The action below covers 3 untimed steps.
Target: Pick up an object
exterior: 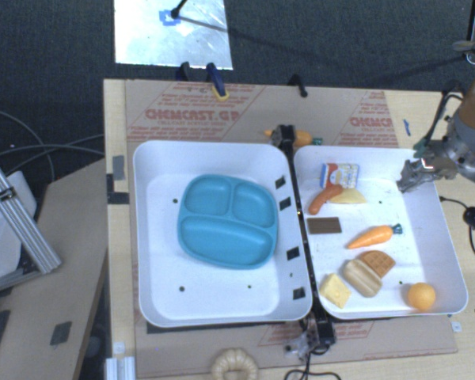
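- Camera view, progress: the gripper (pixel 409 174) stands at the upper right rim of the right bin (pixel 451 267), above the toy food and touching none of it. Whether it is parted or closed cannot be told at this size and angle, and nothing can be seen held by it. By that evidence the pick is not yet done — approach, descent, closing and lift all appear to remain.
- Camera view, candidates: every loose object lies in the right bin. A small carton (pixel 340 173) and a sausage (pixel 324 199) sit near the top, with a pale wedge (pixel 349 198) just beside them; lower down come a brown bar (pixel 324 226), a carrot (pixel 372 237), a waffle (pixel 378 261), a bread roll (pixel 361 278), a cheese block (pixel 336 290) and an orange (pixel 420 295). The carton and the pale wedge are nearest the gripper.
- Camera view, left side: the left bin (pixel 154 212) bears a blue divided plate (pixel 228 220).
- Camera view, writing: the cardboard sheet (pixel 245 105) under both bins carries red print — "CHEMCAST GP" is legible at upper left, and a second imprint at upper right is too faint to read. The carton's label is too small to make out.
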Tool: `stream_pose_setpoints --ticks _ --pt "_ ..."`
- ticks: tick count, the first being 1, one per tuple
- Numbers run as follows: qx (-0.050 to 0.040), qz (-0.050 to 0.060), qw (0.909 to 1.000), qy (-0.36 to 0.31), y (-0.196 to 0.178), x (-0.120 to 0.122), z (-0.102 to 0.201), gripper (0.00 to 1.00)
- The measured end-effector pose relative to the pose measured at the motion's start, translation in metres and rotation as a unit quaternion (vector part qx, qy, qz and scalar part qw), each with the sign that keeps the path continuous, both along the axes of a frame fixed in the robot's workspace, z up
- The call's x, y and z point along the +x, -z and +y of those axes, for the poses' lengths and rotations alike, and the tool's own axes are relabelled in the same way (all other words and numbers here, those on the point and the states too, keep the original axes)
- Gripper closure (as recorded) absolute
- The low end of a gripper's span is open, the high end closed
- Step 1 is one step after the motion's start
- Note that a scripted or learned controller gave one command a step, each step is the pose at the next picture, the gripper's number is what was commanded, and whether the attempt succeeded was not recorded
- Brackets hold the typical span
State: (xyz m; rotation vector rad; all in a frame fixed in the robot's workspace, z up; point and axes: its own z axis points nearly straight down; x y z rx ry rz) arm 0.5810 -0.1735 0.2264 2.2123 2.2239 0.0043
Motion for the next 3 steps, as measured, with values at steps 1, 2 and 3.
stream_pose_setpoints --ticks 1,2,3 --pt "0.0011 0.002 1.0 -0.002 0.004 -0.007 0.046 1.0" --pt "0.0011 0.002 1.0 -0.002 0.005 -0.014 0.095 1.0" --pt "0.0016 0.003 1.0 -0.001 0.008 -0.032 0.135 1.0"
